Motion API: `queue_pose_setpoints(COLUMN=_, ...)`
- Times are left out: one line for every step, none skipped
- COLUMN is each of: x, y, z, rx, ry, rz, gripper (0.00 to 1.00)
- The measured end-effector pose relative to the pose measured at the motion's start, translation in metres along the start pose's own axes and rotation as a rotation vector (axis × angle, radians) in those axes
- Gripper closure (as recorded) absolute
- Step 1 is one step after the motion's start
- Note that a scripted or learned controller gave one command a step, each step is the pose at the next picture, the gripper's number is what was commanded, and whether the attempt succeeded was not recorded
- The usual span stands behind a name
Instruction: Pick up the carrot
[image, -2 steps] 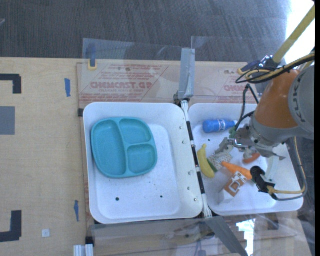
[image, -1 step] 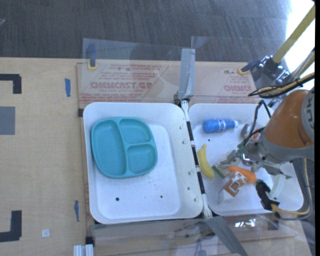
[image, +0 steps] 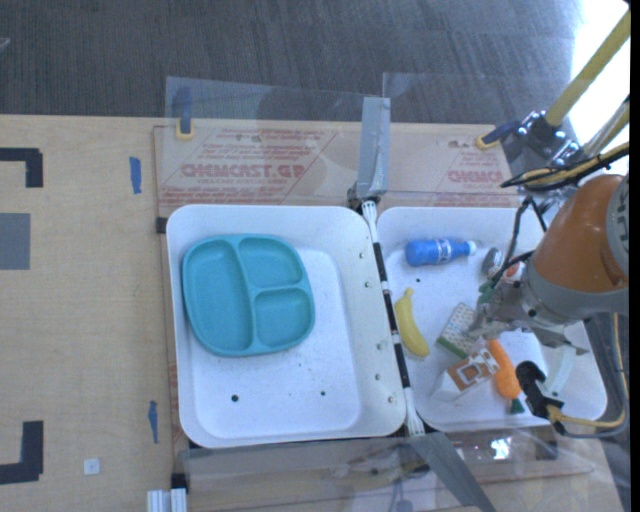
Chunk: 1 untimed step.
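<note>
The carrot (image: 505, 373), orange with a green end, lies near the front of the right bin (image: 450, 412), pointing towards the front right. My gripper (image: 497, 320) hangs low over the bin, just behind the carrot and beside a small checkered box (image: 458, 328). The grey wrist and the orange band (image: 590, 235) rise behind it to the right. The wrist hides the gripper's tips, and nothing is visibly held.
A yellow banana (image: 410, 322) lies by the right bin's left wall and a blue bottle (image: 437, 250) at its back. A small orange-and-white carton (image: 468, 374) touches the carrot's left side. The left bin (image: 280, 415) holds a teal divided plate (image: 247, 293).
</note>
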<state>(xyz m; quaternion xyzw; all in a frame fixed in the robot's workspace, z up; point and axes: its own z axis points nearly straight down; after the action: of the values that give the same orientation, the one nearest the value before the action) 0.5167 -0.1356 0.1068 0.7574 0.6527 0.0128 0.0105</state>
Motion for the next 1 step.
queue_pose_setpoints(x=-0.0001, y=-0.0001, z=0.0001, rx=0.001, ry=0.000, rz=0.000, gripper=0.00)
